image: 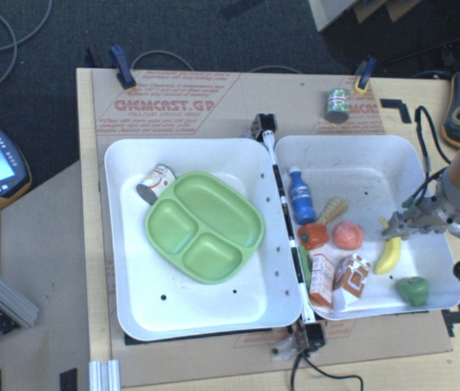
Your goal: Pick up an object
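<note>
In the right bin (360,157), nearest to the front rim, lie a green pepper-like toy (413,290) in the corner, a small brown and white carton (353,274) and a taller orange-red carton (322,279). Just behind them sits the banana (388,256), yellow and curved, and it seems to be the thing the arm goes for: the tool (396,225) hangs right over its upper end, reaching in from the right side. Whether the tool is spread or pressed together I cannot tell, because it is dark and small against the bin; nothing is seen pinched in it. I judge the banana to be a light plastic toy, stiff and rather smooth, so it may slip or roll away if it is taken at the thin tip; a hold across the middle of its body, across the narrow width, looks safer. Beside it to the left rest a pink round fruit (348,235) and a red tomato-like toy (313,235), near enough to be pushed. Farther back are an orange cone-shaped piece (332,210) and a blue bottle (300,196). The left bin (132,218) carries a green divided plate (204,227) and a small can (155,183) on its side. At the far end of the counter (213,96) stands another small can (338,104).
</note>
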You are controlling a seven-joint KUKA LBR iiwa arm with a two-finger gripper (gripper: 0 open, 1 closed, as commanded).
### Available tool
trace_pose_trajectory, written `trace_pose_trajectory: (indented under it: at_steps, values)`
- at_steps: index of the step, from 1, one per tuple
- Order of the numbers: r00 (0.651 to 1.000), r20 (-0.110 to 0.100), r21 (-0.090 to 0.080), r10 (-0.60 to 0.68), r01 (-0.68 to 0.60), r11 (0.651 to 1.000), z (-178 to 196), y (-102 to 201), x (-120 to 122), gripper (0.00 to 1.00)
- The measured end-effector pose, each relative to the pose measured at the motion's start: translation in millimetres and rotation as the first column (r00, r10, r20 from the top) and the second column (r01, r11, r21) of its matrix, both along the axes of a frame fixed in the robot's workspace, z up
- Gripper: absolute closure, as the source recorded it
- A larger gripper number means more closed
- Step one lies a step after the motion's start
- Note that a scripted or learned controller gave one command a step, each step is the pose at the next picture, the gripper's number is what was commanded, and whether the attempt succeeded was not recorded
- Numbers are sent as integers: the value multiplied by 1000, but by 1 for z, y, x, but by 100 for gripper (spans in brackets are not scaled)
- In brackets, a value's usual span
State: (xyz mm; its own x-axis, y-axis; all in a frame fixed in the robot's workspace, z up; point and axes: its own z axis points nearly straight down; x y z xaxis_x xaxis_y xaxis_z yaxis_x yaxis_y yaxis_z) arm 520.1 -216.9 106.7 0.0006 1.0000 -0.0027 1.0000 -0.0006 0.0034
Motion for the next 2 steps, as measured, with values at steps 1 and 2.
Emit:
trace_pose_trajectory:
  at_steps: [1,2]
  values:
    - [1000,5,-4,5,-5,1000,-19,86,27,100]
    - [1000,12,2,9,-9,1000,120,148,52,100]
